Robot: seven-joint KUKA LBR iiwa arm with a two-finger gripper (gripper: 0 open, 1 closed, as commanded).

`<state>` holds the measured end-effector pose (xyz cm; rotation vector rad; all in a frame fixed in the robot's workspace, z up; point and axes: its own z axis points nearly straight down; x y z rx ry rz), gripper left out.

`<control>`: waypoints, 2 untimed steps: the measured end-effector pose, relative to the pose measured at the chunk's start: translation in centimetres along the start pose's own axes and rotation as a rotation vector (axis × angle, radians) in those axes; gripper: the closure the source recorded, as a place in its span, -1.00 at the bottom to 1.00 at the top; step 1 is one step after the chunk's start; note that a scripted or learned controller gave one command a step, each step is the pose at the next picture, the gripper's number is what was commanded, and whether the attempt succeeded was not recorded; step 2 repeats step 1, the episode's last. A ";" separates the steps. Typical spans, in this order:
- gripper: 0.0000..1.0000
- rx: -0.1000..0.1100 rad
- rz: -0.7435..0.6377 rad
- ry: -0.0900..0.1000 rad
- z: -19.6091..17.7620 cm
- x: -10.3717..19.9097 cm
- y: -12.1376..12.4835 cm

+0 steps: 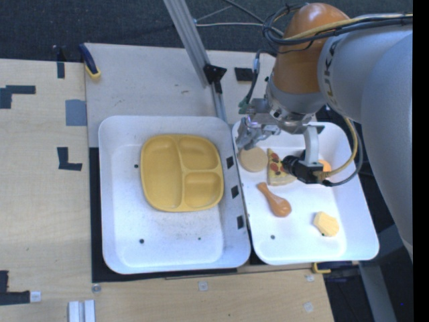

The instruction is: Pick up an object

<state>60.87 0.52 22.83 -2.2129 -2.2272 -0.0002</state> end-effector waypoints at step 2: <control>1.00 -0.001 -0.001 0.000 -0.8 5.3 1.3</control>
